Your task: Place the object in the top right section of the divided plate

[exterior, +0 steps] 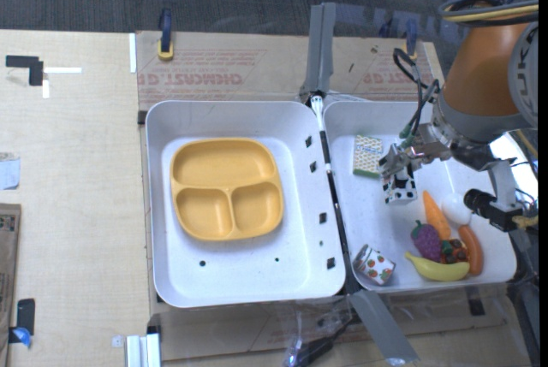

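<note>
Your gripper (401, 162) hangs low in the right bin (505, 271), directly over a small black-and-white spotted toy (399, 188), and the fingers seem to reach down around its top; whether they are spread or pressed on it you cannot tell from this angle, so do not count it as held. That toy looks like the object of this try, and it sits on the bin floor just right of a green sponge (368, 155). The yellow divided plate (227, 187) lies in the left bin (163, 211), well apart from the toy, across the ridge where the two bins meet. To do this step well, close squarely on the toy's body and lift straight up before travelling, checking that it rises with the fingers. Beyond the toy, away from the sponge, lie a carrot (436, 215), a bunch of grapes (427, 239), a banana (438, 268) and a patterned cup (374, 265), so a vertical lift avoids them all. Carry it high over the ridge, because the bin walls stand proud there. The plate's top right section appears to be part of the long upper compartment, so aim toward its right end. There is open white floor all around the plate, giving you room to descend.
</note>
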### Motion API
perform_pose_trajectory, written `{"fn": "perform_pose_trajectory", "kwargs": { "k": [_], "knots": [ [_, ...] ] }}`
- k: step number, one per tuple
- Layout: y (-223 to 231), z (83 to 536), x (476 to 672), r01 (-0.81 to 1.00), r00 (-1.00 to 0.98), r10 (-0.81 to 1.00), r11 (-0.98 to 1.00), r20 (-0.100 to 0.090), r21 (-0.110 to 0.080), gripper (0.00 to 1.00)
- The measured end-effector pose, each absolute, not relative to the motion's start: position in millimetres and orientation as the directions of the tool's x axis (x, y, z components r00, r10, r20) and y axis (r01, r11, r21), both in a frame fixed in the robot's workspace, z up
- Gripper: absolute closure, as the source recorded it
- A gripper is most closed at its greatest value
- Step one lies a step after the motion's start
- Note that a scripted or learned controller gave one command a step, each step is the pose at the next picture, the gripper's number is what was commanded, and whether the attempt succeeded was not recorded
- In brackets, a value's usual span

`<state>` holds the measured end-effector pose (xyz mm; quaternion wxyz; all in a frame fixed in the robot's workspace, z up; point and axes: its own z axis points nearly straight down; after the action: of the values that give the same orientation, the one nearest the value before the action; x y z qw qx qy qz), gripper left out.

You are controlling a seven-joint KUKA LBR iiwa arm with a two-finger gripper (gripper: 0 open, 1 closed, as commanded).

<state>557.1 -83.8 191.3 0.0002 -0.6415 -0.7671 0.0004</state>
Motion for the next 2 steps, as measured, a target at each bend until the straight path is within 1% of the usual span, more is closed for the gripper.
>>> {"fn": "perform_pose_trajectory", "kwargs": {
  "k": [1,2],
  "knots": [
    [-62.6,276.5,533.2,0.959,-0.284,0.959,0.284,-0.001,-0.001,1.00],
    [-91.9,318.9,502.8,0.930,-0.368,0.930,0.368,-0.002,0.000,1.00]
  ]
}}
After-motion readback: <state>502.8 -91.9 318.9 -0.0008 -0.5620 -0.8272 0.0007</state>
